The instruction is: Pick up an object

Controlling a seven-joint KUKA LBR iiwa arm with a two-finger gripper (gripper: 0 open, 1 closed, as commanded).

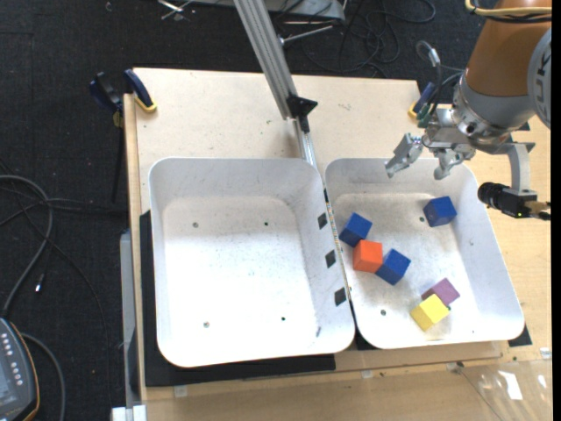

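Currently: table carries two white bins; right bin holds all the blocks. Arm enters from 3 o'clock, pincer spread wide, nothing between its fingers, hanging over the bin's 12 o'clock rim. Nearest target is the blue cube, near, at roughly 5 o'clock from the pincer. Further out at 7–8 o'clock: blue/orange/blue cluster. Purple block and yellow block sit at 6 o'clock, touching.
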